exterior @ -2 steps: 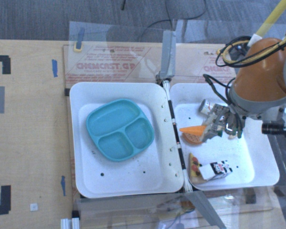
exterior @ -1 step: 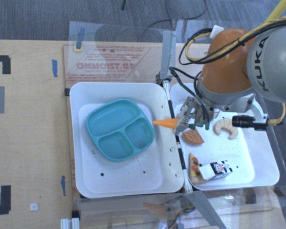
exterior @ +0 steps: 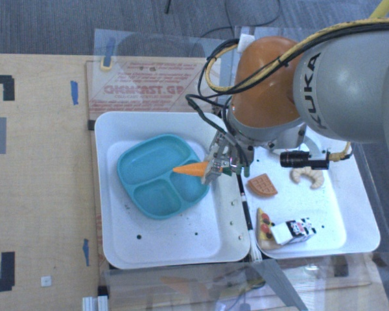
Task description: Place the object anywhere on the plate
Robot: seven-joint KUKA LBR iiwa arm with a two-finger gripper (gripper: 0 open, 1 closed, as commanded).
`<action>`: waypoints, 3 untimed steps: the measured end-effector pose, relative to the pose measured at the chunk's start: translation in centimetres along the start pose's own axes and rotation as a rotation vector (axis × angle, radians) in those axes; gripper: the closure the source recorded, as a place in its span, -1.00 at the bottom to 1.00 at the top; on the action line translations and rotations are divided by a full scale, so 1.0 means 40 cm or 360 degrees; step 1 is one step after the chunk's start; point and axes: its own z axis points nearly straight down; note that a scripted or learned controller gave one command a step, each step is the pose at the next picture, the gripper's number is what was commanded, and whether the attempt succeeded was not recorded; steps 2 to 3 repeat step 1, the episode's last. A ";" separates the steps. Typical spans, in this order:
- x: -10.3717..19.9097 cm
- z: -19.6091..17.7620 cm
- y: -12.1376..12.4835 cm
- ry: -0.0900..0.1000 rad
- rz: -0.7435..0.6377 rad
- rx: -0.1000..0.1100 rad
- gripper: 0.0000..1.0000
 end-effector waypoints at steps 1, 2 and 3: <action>0.000 0.000 0.000 0.0000 0.0000 0.0000 -1.00; 0.000 0.000 0.000 0.0000 0.0000 0.0000 -1.00; 0.000 0.000 0.000 0.0000 0.0000 0.0000 -1.00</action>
